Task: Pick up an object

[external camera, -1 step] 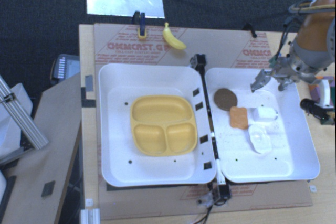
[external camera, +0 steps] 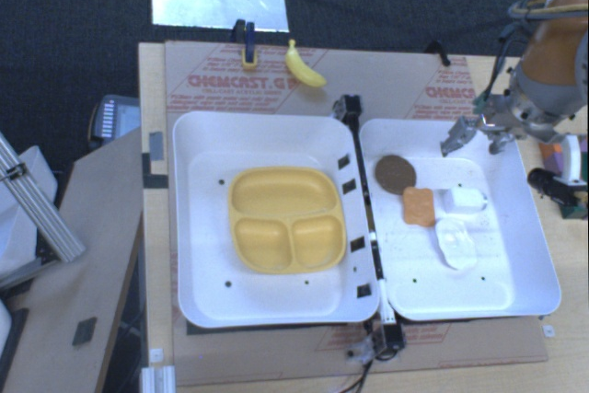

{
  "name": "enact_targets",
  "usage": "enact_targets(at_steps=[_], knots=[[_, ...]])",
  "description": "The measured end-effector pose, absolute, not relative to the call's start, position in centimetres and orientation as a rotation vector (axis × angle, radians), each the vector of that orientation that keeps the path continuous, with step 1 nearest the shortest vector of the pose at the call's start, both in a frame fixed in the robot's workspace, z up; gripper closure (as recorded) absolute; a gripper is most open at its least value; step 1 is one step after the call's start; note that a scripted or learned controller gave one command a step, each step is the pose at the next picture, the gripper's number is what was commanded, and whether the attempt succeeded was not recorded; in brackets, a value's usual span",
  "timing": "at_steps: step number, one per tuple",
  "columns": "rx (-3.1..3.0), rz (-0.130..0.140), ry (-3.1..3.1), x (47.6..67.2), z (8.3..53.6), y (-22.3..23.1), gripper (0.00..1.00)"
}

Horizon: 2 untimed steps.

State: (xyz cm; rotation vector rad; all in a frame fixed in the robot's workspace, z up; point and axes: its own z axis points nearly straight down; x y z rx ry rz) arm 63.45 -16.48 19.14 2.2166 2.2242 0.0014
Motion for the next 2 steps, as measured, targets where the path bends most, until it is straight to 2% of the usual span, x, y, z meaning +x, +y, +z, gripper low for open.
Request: enact_targets(at_steps=[2], knots=[[2.219, 0.000, 2.223, 63.2, 8.3, -16.8, 0.00]])
